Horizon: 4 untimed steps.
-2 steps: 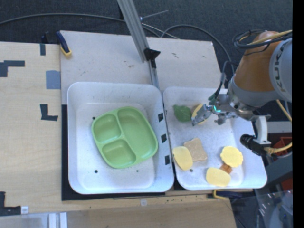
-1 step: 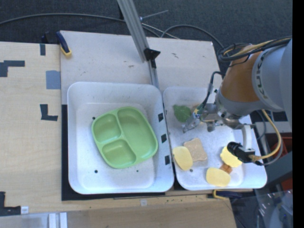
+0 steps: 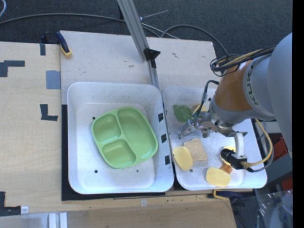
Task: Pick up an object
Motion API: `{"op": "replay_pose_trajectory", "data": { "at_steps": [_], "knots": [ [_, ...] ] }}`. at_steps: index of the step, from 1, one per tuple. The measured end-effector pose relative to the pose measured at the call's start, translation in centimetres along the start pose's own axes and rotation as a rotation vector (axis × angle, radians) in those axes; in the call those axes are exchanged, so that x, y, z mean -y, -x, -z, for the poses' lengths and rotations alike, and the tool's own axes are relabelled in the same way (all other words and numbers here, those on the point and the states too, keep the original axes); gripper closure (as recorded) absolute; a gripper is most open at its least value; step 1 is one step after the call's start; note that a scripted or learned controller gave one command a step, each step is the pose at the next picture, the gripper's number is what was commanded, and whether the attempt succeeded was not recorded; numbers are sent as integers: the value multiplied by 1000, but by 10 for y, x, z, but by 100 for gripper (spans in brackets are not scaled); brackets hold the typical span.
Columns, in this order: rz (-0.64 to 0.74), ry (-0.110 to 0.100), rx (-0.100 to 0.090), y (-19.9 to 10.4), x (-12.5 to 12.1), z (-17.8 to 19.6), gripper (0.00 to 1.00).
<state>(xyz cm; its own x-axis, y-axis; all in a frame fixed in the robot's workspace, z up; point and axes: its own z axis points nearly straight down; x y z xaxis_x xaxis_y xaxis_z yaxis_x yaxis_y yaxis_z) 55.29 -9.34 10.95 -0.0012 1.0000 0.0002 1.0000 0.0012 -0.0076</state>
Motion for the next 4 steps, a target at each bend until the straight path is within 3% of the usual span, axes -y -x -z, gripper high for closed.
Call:
{"op": "replay_pose_trajectory", "data": {
  "at_steps": [1,2,4],
  "knots": [
    [0,6,1,0,0,-21,0],
    [1,5,0,-1,0,-10,100],
    [0,12,1,5,-3,95,100]
  ]
}}
